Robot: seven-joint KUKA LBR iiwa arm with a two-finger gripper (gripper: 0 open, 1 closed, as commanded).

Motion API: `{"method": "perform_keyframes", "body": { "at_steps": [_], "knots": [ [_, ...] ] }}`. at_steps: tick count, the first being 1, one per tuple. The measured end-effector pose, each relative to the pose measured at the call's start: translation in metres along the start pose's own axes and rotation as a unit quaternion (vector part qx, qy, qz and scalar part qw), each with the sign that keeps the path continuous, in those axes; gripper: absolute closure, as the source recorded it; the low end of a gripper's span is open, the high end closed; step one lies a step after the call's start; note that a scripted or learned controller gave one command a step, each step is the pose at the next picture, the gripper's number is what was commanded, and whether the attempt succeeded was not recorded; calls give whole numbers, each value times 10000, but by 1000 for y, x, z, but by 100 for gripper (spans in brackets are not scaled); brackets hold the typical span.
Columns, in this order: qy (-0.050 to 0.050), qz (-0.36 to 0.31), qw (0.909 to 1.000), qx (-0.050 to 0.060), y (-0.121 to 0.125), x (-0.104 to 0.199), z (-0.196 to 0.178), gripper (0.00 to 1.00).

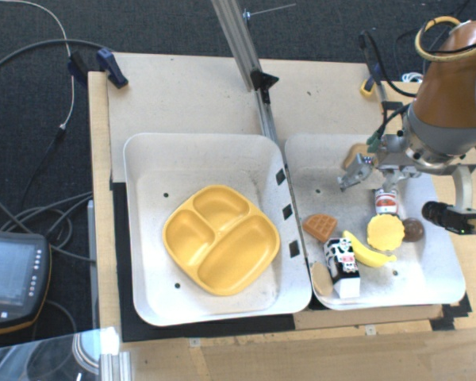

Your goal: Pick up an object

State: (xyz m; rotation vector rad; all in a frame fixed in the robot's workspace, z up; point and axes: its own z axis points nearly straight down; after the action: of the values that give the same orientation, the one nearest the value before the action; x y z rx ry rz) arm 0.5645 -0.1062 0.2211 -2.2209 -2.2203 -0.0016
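Meanwhile, a small red-and-white labelled can (387, 202) stands mid-floor in the right white bin (448, 288), beside a round yellow toy disc (385, 232) and a yellow plastic banana (367, 253), as the two-finger gripper (363, 169), apparently empty with its spread impossible to tell, hovers near the bin's far edge, approach underway, descent needed next.

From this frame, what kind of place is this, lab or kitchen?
Most likely a robot lab test bench, not a kitchen. Two white bins sit on a plywood bench, toy food such as a banana lies in the right one, and cables run across the dark carpet to a teach pendant.
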Motion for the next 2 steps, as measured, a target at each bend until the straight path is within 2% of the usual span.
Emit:
{"method": "perform_keyframes", "body": {
  "at_steps": [1, 2],
  "knots": [
    [-7, 47, 10000, 56, -48, -87, 85, 0],
    [-4, 3, 10000, 1, -43, -82, 81, 0]
  ]
}}
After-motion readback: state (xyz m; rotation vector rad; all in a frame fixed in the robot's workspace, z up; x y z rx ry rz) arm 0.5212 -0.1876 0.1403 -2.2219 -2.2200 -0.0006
